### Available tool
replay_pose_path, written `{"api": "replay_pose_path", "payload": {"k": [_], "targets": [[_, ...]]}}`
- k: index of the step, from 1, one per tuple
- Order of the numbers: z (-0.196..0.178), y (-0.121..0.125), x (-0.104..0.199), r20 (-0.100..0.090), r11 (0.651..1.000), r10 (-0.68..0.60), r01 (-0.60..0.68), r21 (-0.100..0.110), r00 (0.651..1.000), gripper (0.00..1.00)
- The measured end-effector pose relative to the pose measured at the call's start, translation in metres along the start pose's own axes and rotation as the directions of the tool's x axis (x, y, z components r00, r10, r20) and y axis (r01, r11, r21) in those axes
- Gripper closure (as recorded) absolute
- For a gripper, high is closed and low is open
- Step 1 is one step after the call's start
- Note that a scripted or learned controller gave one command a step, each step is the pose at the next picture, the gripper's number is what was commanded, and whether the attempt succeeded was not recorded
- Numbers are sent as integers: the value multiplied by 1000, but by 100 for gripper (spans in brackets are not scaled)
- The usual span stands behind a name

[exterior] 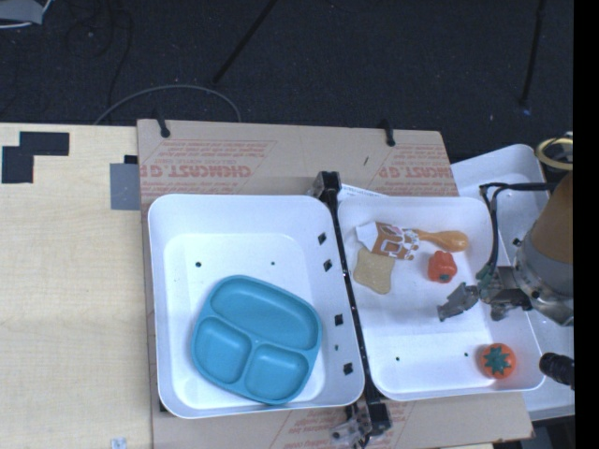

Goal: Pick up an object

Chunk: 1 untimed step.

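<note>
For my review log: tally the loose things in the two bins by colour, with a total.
Blue: 1, the divided plate in the left bin.
Orange or red: 2, the small red-orange piece and the orange round piece with a green top.
Tan or yellow: 2, the tan flat piece and the yellow-orange long piece.
White with brown print: 1, the wrapper.
Total: 6.
</note>
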State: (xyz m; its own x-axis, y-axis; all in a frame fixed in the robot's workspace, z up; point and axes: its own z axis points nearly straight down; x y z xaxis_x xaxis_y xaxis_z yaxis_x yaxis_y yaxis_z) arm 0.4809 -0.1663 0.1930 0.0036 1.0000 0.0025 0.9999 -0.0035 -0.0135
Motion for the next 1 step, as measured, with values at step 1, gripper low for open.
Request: {"api": "replay_pose_path", "payload": {"k": [1], "targets": [[-5, 3, 0, 3, 1000, -2, 3, -12, 1000, 0]]}}
